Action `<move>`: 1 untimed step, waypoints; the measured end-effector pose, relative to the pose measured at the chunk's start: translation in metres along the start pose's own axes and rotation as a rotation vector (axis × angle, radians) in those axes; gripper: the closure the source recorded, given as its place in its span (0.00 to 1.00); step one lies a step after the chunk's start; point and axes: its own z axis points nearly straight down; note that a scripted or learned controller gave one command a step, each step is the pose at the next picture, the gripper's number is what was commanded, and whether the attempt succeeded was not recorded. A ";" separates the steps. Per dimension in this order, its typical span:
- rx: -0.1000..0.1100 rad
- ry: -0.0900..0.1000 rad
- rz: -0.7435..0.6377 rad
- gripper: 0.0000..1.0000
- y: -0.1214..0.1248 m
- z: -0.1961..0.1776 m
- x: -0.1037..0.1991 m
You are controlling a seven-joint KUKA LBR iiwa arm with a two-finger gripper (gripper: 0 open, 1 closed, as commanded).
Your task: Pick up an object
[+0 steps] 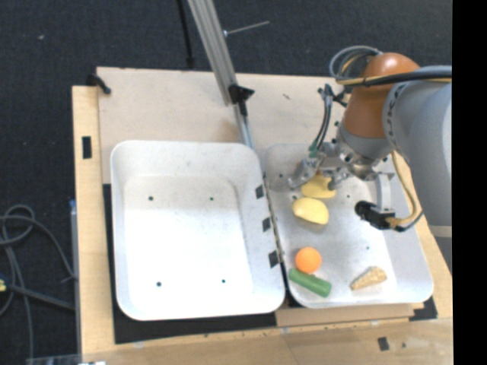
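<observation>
A fixed overhead camera looks down at a slant on a wooden bench (175,105) holding two shallow white bins side by side. The left bin (129,173) is bare white plastic. The right bin (415,272) holds several small toy foods. A grey robot arm (422,143) with an orange band reaches in from the right, its gripper (323,175) lowered over the far end of the right bin.

Directly under the gripper lies a small yellow piece (319,191), possibly a banana or lemon slice; the wrist hides part of it. Whether the fingers are apart or closed cannot be told from this angle. Just in front sits a pale yellow lemon-shaped object (311,211). Nearer the camera are an orange ball (308,260), touching a green cucumber-like stick (310,282), and, well apart, a tan wedge resembling bread (368,278).

These look like light, rigid, smooth plastic, likely to slip. The rounded lemon shape is best pinched across its narrow middle.
</observation>
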 end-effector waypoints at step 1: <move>-0.008 0.001 0.005 1.00 0.002 -0.015 -0.001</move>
